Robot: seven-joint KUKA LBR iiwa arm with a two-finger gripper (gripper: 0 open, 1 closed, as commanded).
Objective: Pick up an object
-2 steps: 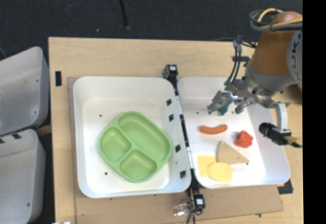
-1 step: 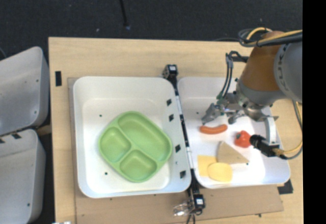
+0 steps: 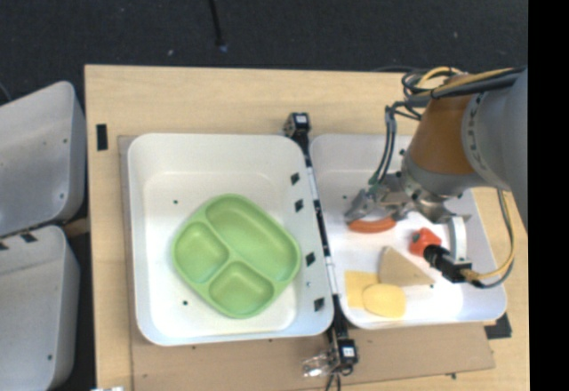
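From above, the arm [image 3: 462, 136] reaches into the right bin [image 3: 338, 158], its hand [image 3: 378, 203] low over an orange, sausage-shaped piece [image 3: 372, 224] that lies just under it. Whether it is apart or together, I cannot tell. Taking that orange piece as the mark: a small red thing [image 3: 424, 240] sits to its right, a tan wedge [image 3: 404, 268] and a yellow lump [image 3: 382, 299] nearer the front edge. The left bin [image 3: 142, 203] holds a green divided plate [image 3: 235, 255]
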